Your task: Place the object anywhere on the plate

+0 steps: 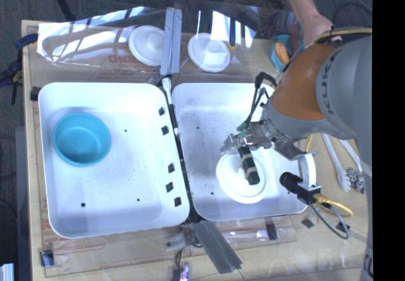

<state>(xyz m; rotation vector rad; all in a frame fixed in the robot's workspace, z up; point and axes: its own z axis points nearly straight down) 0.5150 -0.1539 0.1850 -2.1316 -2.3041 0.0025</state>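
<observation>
We see the arm (316, 93) reaching from the right over the right bin (202, 147), its gripper (243, 145) just above a dark oblong object (249, 167) lying on the white plate (235, 186). A blue bowl (81, 139) sits in the left bin (126, 210).

The round white plate (235, 185) looks smooth, glossy plastic; the round blue bowl (81, 139) looks matt plastic.

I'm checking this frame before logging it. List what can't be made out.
- Claw, camera view: the grey arm's wrist above covers part of it, so its grip is unclear.
- Small dark cylindrical object on the round white plate: too small to identify.
- Person's hand: body cut off by the top edge.
</observation>
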